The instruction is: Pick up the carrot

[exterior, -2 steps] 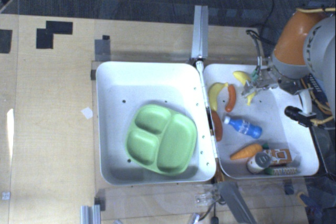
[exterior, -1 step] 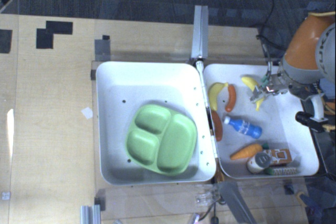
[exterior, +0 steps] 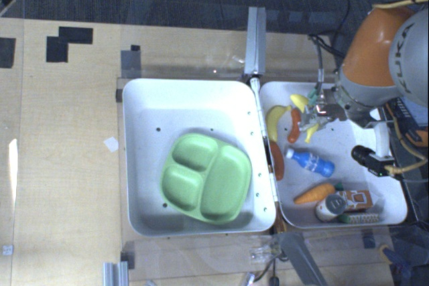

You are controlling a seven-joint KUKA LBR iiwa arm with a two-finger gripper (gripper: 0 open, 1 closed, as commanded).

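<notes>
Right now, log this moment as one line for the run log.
claw: over right bin's far end, above hot dog | carrot: lying near front, beside can, not grasped | green tray: left bin

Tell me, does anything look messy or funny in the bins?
Nothing looks spilled or broken. One oddity: a reddish sausage-like piece lies against the right bin's left wall, by the divider. The carrot lies flat beside a small bottle, and the green tray sits slightly askew in the left bin.

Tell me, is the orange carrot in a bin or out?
In: the orange carrot lies flat in the right white bin, beside a blue bottle.
</notes>
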